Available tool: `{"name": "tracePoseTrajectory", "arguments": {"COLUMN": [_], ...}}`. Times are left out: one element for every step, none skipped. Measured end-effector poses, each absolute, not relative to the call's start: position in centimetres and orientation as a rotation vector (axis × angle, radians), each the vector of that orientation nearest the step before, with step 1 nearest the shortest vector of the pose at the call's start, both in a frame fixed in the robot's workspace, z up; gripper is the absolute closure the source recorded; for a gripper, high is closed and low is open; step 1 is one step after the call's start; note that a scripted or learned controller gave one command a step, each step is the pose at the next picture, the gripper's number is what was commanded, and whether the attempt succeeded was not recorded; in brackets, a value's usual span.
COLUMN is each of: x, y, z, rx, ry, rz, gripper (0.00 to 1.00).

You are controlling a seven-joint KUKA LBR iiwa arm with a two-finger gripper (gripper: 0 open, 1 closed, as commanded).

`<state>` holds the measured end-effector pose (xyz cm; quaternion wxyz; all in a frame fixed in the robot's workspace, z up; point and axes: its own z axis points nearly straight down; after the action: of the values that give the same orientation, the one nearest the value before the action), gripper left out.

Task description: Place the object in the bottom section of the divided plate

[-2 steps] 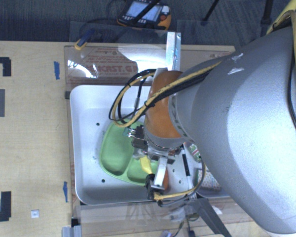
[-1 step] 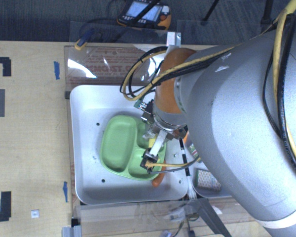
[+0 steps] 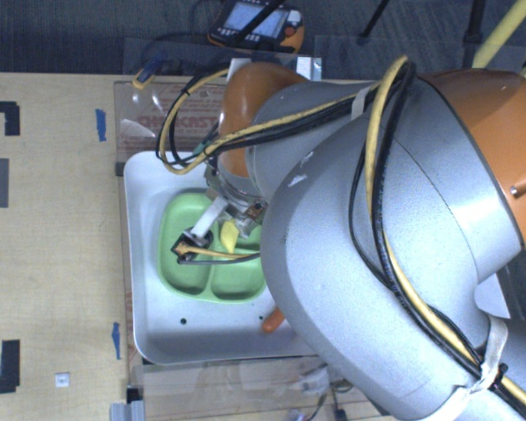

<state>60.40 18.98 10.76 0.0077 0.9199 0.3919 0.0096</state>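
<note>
A green divided plate lies in the left white bin, and the arm covers its right side. My gripper hangs over the middle of the plate, reaching in from the upper right. A small yellow object shows just below the gripper, over the plate's divider; whether it is held or lying on the plate I cannot tell. An orange object lies on the bin floor just below the plate's lower right edge, half hidden by the arm.
The big grey arm covers the whole right side of the view, including the second bin. A handheld control unit lies behind the bins. Bare wooden bench with blue tape marks spreads to the left.
</note>
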Motion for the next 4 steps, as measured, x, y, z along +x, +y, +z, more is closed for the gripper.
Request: {"name": "tracePoseTrajectory", "arguments": {"x": [62.7, 62.7, 66.5, 66.3], "y": [13.9, 13.9, 15.7, 15.7], "z": [11.1, 12.0, 10.5, 10.1], "rx": [3.117, 3.118, 3.131, 3.131], "ry": [0.469, 0.465, 0.316, 0.315], "rz": [0.029, 0.03, 0.05, 0.036], "gripper": [1.0, 1.0, 1.0, 0.0]}}
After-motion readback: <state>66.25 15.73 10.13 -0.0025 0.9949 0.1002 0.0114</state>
